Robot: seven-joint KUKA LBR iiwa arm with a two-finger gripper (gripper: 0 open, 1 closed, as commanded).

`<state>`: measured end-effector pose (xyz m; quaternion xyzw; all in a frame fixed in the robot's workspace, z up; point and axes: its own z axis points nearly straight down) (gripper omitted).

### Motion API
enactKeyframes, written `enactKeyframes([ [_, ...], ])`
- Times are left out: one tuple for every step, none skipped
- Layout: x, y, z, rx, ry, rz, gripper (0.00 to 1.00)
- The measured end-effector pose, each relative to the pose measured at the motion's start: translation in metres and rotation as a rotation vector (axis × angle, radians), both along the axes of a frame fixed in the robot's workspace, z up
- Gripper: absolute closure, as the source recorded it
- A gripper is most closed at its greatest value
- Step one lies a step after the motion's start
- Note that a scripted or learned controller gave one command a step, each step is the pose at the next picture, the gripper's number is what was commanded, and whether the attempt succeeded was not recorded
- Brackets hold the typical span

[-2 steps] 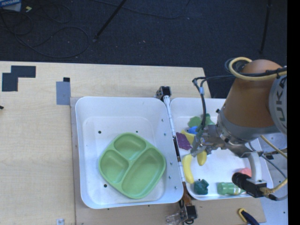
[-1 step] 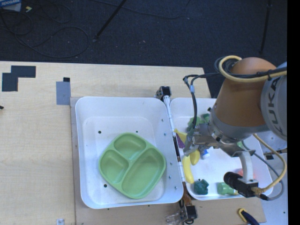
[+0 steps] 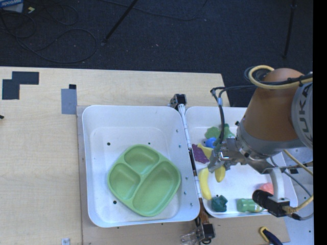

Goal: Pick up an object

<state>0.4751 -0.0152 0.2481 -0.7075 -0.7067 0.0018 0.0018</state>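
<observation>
The grey arm's jaws point(image 3: 220, 163) hang over the crowded right white bin point(image 3: 240, 214), near its left wall; whether they grip anything, I cannot tell. Just beside them a yellow plastic banana point(image 3: 205, 184) lies lengthwise along that wall.

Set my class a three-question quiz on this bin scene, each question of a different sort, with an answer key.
1. True or false: the green divided plate lies in the left bin.
2. Which bin is the gripper over? A) left B) right
3. Fill in: the long item by the divider, inside the right bin, is coloured ____.

Key: 1 true; 2 B; 3 yellow.
</observation>
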Motion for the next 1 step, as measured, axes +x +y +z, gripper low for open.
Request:
enactKeyframes([
  [0.0004,0.0408,0.034,0.0,-0.001,0.002,1.0],
])
